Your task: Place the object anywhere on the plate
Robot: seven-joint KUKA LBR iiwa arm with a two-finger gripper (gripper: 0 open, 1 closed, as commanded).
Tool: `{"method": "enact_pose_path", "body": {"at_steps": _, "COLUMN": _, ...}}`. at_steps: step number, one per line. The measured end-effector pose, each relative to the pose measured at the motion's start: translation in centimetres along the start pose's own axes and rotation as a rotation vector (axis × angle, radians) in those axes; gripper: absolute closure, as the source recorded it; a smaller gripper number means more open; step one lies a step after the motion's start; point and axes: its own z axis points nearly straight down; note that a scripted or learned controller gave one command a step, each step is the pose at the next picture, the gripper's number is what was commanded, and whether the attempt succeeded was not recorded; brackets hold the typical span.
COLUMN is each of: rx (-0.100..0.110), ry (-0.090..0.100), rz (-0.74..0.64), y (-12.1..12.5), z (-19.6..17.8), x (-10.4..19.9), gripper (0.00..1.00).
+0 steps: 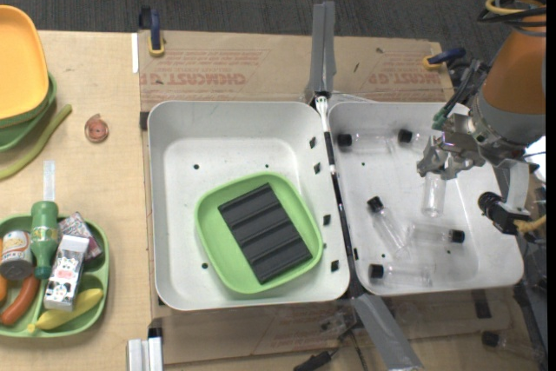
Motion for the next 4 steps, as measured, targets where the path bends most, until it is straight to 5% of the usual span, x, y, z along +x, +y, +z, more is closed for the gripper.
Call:
{"method": "enact_pose_path", "body": {"at_steps": 1, "rx": 0.0, "ry": 0.0, "rz": 0.0, "y": 0.0, "z": 0.0, "x": 0.0, "gripper": 0.0}}
{"method": "enact_pose_path", "body": {"at_steps": 2, "rx": -0.003, "ry": 0.0, "rz": -0.055, "y": 2.9, "z": 1.1, "x": -3.0, "gripper": 0.0}}
{"method": "enact_pose_path", "body": {"at_steps": 4, "rx": -0.004, "ry": 0.001, "rz": 0.003, "y": 5.1, "z": -2.4, "x": -5.2, "gripper": 0.0}}
